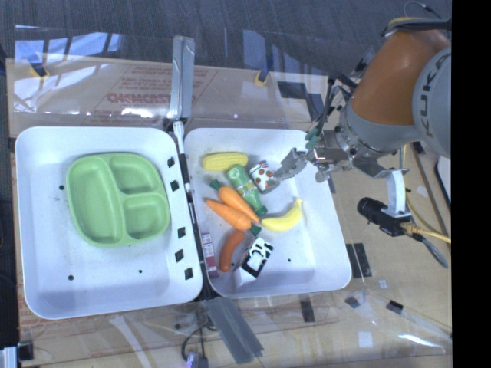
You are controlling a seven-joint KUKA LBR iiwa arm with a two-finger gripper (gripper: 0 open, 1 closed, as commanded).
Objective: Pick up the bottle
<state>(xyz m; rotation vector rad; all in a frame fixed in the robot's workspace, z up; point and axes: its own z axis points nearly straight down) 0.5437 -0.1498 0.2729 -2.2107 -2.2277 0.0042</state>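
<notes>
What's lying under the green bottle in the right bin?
The green bottle rests partly over an orange carrot, beside the banana. Whatever sits beneath its middle is covered.

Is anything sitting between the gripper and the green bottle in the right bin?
Yes. A small white and orange item lies against the bottle on its right, exactly where the gripper comes in. A carrot presses along the bottle's lower side; the corn lies just above.

A chunky grey arm [418, 83] is seen, with a big glossy orange band wrapped round it above the wrist. Thin dark cables are strung along its side, and small metal-grey fingers [290, 162] are fitted on the gripper [285, 165].
</notes>
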